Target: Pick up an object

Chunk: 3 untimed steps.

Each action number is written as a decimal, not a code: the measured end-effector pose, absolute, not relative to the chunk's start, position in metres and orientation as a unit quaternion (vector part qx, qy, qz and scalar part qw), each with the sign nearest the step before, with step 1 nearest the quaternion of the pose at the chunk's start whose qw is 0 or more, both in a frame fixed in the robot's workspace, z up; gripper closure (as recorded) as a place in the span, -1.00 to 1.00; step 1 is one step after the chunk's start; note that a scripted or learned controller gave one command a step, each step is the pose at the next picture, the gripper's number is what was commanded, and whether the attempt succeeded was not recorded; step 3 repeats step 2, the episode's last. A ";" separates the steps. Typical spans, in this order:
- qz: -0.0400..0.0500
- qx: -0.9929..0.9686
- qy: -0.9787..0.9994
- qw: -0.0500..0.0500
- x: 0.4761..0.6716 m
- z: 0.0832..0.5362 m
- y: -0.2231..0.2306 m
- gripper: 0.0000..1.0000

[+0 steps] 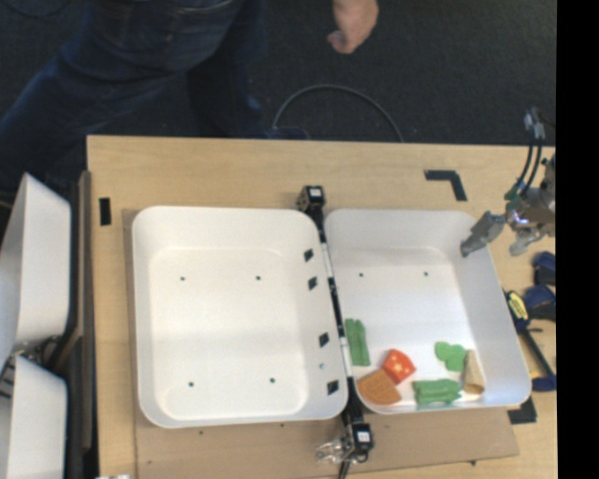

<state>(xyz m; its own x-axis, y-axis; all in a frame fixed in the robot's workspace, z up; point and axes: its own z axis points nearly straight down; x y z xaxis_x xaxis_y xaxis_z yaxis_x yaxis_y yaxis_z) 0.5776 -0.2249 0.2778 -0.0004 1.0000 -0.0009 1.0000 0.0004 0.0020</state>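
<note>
Gripper: the gripper sits at the right edge of the frame, over the upper right rim of the right bin; whether it is open or closed cannot be told, and nothing shows in its grasp
Objects: all lie in the lower part of the right bin, well apart from the gripper
Green stick: upright along the bin's left wall
Red block: just right of the stick
Orange piece: lower left of the red block, touching it
Green bar: lying flat near the bottom rim
Green lump: above the bar
Tan piece: right of the lump
Left bin: white, beside the right bin
Hand: a person's, top centre of the frame
</note>
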 end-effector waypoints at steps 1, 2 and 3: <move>-0.003 0.707 0.707 -0.006 0.498 0.169 -0.187 -1.00; 0.000 0.705 0.709 -0.002 0.489 0.122 -0.112 -1.00; 0.000 0.705 0.709 -0.002 0.489 0.122 -0.112 -1.00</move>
